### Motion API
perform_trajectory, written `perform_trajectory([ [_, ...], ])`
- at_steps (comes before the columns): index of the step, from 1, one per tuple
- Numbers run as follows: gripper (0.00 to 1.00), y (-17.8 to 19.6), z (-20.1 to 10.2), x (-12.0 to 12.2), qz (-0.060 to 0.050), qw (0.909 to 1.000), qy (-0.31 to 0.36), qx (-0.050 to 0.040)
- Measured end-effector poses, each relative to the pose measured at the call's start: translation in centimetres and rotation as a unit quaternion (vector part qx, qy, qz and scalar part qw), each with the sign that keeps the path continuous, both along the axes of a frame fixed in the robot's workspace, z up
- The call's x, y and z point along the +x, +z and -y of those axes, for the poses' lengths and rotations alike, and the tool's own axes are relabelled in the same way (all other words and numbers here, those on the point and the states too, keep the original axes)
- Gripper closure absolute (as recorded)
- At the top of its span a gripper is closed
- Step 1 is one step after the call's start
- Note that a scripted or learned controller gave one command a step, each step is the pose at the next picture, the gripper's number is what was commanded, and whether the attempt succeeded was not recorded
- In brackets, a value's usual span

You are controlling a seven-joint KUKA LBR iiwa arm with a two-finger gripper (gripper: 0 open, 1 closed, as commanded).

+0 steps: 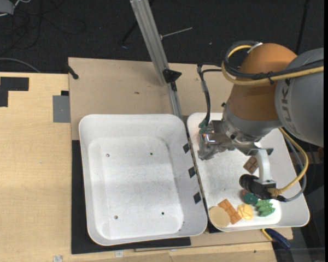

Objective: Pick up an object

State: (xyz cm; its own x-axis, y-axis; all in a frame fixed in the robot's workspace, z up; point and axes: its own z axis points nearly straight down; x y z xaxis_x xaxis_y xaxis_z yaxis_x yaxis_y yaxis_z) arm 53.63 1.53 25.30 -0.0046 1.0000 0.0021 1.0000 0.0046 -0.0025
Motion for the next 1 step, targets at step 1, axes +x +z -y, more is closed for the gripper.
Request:
perform_trajectory([
  [1,1.00,-1.21,-4.11,1.24,0.000,1.0000,-0.001,-0.0007],
])
